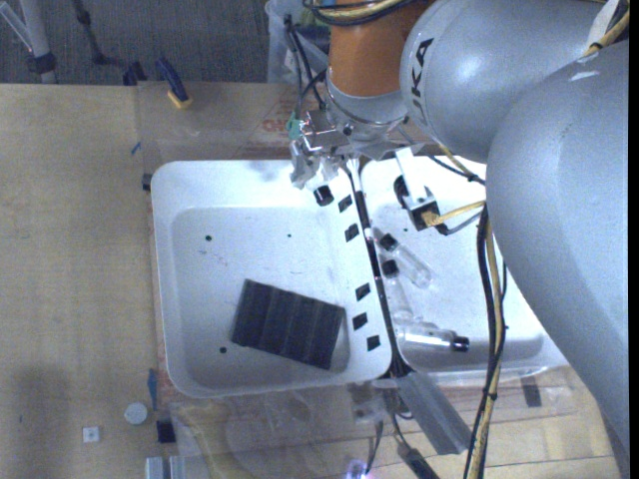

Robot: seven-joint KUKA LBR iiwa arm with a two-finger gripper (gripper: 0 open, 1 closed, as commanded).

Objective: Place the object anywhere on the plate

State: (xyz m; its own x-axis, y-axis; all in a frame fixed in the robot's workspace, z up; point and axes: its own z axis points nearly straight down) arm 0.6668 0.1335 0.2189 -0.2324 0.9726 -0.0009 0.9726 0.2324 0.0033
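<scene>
Grey casing of the arm (519, 98) fills the frame from twelve o'clock round to four o'clock, and we see its orange band (364, 33) near the top centre, just above the wrist. The wrist points down and toward nine o'clock, so the claw (308, 168) hangs over the far rim of the left bin (165, 267), close to the wall the two bins share. Cables (489, 267) loop off the arm and trail down at three to five o'clock across the right bin (519, 352).

Inside the left bin we find the dark ridged plate (288, 324) lying flat and tilted, toward the bin's six o'clock edge, its right corner near the shared wall. From the plate toward nine and twelve o'clock the white floor is bare apart from a few small dark specks. The claw is well apart from the plate, at about twelve o'clock of it.

Across the shared wall, in the right bin, we see a clear object (409, 267) lying on the floor, with another clear piece (431, 339) toward five o'clock of it; which of them is the task's thing we cannot tell. Black markers run down the dividing rim.

Whether the claw is apart or together we cannot tell, and we see nothing between its tips. Pale wooden desk (70, 267) spreads wide toward nine o'clock.
</scene>
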